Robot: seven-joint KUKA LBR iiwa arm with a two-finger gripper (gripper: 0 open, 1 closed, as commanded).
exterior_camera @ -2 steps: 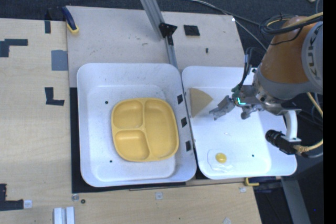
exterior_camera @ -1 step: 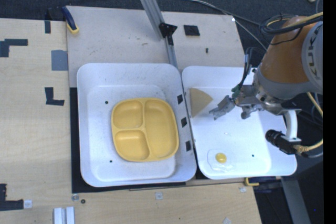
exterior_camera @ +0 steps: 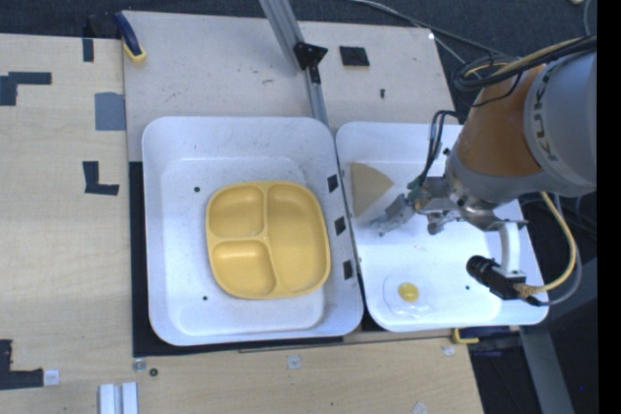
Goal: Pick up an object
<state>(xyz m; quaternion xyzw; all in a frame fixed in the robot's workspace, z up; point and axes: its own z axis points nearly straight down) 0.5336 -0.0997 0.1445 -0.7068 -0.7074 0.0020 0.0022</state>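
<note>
Gripper low inside the right bin, fingers parted and holding nothing. Tan wedge just beside at 11 o'clock, against the bin's left wall, long axis roughly 12 to 6, likely the nearest pick. Fried-egg toy near at 6 o'clock, apart from the fingers. Yellow 3-compartment plate well apart at 9 o'clock in the left bin. Bin wall crowding the wedge, probably the main hindrance to closing on it
</note>
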